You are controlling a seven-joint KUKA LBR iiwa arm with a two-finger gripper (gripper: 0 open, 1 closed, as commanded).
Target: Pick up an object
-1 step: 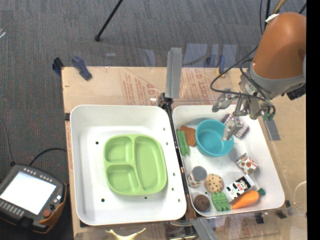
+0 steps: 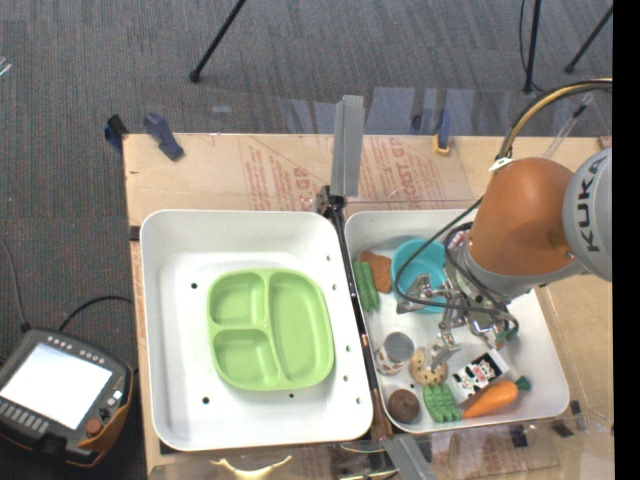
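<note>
Toy food — a carrot [image 2: 492, 398], a green block [image 2: 440, 403], a cookie [image 2: 430, 368], a brown round piece [image 2: 404, 405] and a black-and-white carton [image 2: 477, 373] — crowded the near end of the right bin [image 2: 553, 363], none of it lifted. The gripper [image 2: 452, 340] hung just above the cookie and carton; whether it stood apart or together could not be told. A teal bowl [image 2: 418, 261] sat partly under the orange-banded arm [image 2: 525, 218]. A grey cup [image 2: 397, 349] stood beside the cookie. In the left bin [image 2: 170, 268] lay a green divided plate [image 2: 270, 328].
</note>
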